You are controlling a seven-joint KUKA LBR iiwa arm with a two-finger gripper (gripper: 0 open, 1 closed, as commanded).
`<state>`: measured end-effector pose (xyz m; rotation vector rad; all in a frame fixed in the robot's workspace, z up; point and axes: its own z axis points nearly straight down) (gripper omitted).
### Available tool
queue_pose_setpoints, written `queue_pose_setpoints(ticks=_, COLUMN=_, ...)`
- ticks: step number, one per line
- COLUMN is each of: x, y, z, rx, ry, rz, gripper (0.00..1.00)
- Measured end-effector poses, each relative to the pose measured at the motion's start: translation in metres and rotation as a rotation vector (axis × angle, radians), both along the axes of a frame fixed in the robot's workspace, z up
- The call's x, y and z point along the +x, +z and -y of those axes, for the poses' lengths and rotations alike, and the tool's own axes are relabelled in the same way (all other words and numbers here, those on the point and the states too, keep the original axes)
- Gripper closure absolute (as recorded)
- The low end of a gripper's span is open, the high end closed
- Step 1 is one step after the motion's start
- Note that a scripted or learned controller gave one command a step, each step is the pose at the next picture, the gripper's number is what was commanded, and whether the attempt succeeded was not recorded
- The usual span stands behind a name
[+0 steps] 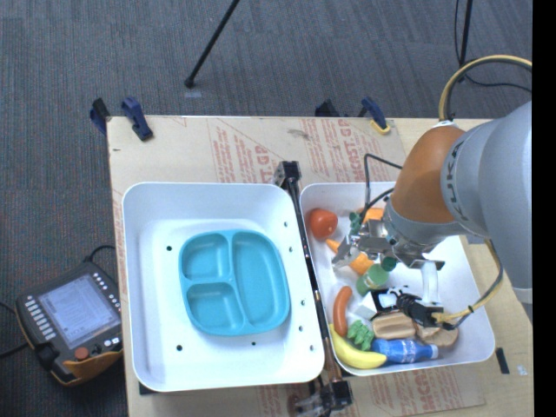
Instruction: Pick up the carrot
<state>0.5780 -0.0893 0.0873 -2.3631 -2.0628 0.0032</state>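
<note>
The arm reaches in from the right and hangs low over the right bin (pixel 483 315), with the hand (pixel 365 248) down among the toy food near the bin's upper left. Whether it is spread or pressed together, I cannot tell; the wrist covers most of it.

The carrot (pixel 358 261) shows as an orange sliver right by the hand, between the tomato (pixel 322 222) and a green piece (pixel 375 278). Another bit of orange peeks out near the wrist (pixel 373 215), and it's hard to say if that is the same carrot. Touching the hand or just beside it? Too close to call.

It looks like a light plastic toy: stiff, smooth, probably slick and tapered, so it could squirt out of a pinch. The thicker middle, across its width, seems the safest place to take it.

Lower down lie a sausage (pixel 342 307), a banana (pixel 358 353), a blue bottle (pixel 401 350) and bread (pixel 393 325), crowded together. The left bin (pixel 148 233) holds a blue tray (pixel 233 281). Most of the carrot's length is hidden by the arm.
</note>
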Motion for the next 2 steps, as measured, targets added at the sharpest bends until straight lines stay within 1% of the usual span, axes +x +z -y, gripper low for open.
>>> queue_pose_setpoints(ticks=1, x=0.0, y=0.01, z=0.001, rx=0.002, ry=-0.005, rz=-0.002, gripper=1.0)
queue_pose_setpoints(ticks=2, x=-0.051, y=0.1, z=-0.056, rx=-0.001, ry=-0.214, rz=0.001, gripper=1.0)
